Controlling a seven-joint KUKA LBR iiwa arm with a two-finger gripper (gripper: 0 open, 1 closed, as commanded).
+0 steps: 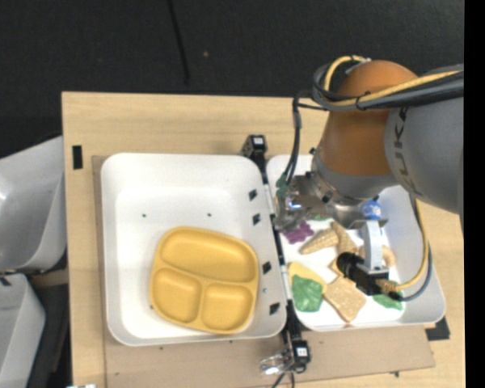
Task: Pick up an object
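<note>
Positioned low over the right bin (432, 301) with the gripper (301, 203) near its upper-left corner, above purple grapes (297, 233); jaw state cannot be determined, nothing visibly held. Reach step judged underway; next: descend, close on one item. Right bin: grapes, green leaf (308, 295), cracker (345, 297); left bin (129, 208): yellow divided plate (203, 279).

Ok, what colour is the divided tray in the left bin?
Yellow: the divided tray shows best in the camera view.
</note>
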